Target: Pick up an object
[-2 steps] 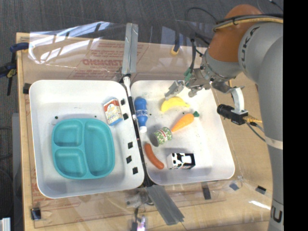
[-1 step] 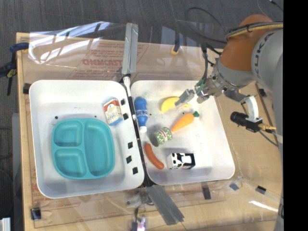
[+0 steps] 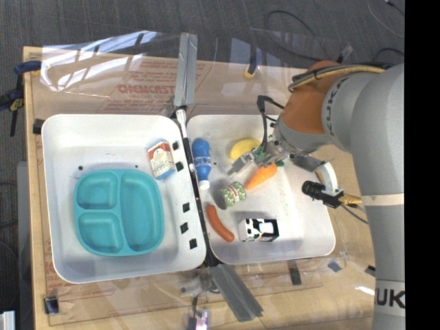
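Currently gripper [image 3: 256, 158] hovering low in right bin [image 3: 313, 243], directly over carrot [image 3: 261, 177], just beside banana [image 3: 243, 147]. Finger state: cannot tell (wrist blocking view). Carrot lying flat on bin floor, likely being lined up as grasp target.

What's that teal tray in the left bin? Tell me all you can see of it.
The teal tray is a rounded, plastic-looking divided plate with three hollows: two smaller ones on its left and one long one on its right. It lies flat on the floor of the left bin, turned slightly askew. A small carton lies just beyond its upper right corner.
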